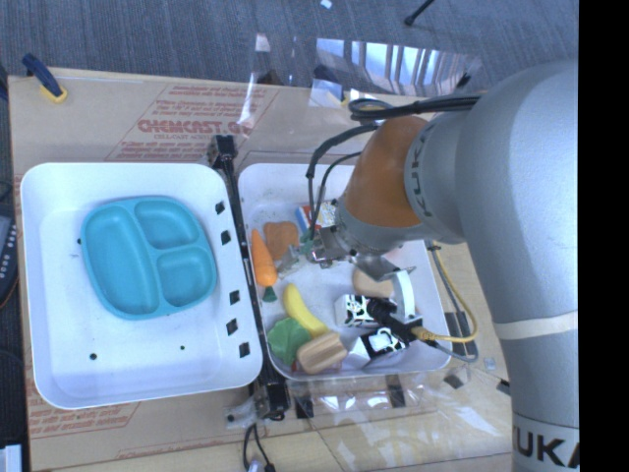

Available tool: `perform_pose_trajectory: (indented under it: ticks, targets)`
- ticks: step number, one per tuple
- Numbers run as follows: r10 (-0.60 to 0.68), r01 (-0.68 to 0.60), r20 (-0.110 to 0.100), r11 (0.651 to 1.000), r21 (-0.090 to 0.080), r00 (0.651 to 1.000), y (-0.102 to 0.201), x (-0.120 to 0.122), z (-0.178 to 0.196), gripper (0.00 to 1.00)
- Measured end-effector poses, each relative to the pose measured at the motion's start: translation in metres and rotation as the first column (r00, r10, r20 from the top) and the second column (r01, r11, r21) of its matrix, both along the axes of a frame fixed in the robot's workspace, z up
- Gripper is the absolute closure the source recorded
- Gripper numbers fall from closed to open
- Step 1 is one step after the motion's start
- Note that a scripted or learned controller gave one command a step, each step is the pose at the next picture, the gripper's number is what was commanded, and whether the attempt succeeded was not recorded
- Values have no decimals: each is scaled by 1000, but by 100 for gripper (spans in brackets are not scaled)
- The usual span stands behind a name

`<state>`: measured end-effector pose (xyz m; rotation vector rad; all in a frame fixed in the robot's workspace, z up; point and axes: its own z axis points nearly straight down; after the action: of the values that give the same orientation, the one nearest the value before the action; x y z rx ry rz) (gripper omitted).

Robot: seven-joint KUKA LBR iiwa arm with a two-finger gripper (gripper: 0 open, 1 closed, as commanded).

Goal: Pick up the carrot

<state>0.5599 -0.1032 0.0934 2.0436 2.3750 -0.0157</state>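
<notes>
The pick is not yet made. The carrot (263, 259) lies on the floor of the right bin (280, 180), hard against its left wall, lengthwise along that wall with its green end towards the near side. My gripper (324, 248) hangs low over the middle of the same bin, near the carrot but to its right and apart from it, with nothing I can see in its hold. My own wrist covers it, so I cannot tell how far open it is. By my reckoning everything is left to do: shift towards the left wall, come down on the carrot, close and lift.

Nearest in the right bin a tan roll (319, 352) lies by the near wall, touching a green piece (286, 338) on its left. Just behind them is a banana (303, 310), set at a slant. Then comes the carrot, and just beyond its far end a brown piece (282, 236). Something small in red and blue (306, 213) sits farther back; I cannot make out what it is.

The left bin (59, 342) holds a blue divided plate (147, 257), lying flat. Both bins stand on the brown worktop (147, 116).
</notes>
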Motion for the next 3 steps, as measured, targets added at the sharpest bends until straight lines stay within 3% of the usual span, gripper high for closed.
perform_pose_trajectory:
  ticks: [2,3]
  targets:
    - [-275,275,-1,961,7,961,5,19,-1,0]
    - [-682,682,-5,731,11,731,5,3,-2,0]
